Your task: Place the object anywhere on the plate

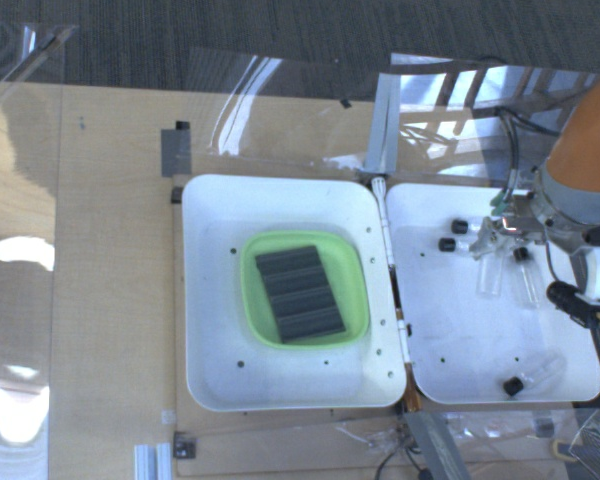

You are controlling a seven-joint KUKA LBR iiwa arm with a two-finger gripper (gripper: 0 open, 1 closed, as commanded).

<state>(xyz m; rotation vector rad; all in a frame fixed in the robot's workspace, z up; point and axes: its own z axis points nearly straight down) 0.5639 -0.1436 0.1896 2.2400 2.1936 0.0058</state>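
Observation:
A green square plate [355, 288] sits in the left white bin [210, 268]. A dark grey ribbed block [299, 294] lies flat on the plate, tilted slightly. My gripper [510, 288] hangs over the right bin [430, 368], well to the right of the plate. Its two translucent fingers [491, 280] point down, stand apart and have nothing between them. The arm with its orange band [592, 138] comes in from the right edge.
Small black pieces lie in the right bin at the upper left [447, 244] and near the front [513, 386], the latter beside a clear item [546, 369]. A raised rim [390, 278] divides the two bins. Clear plastic panels stand behind the bins.

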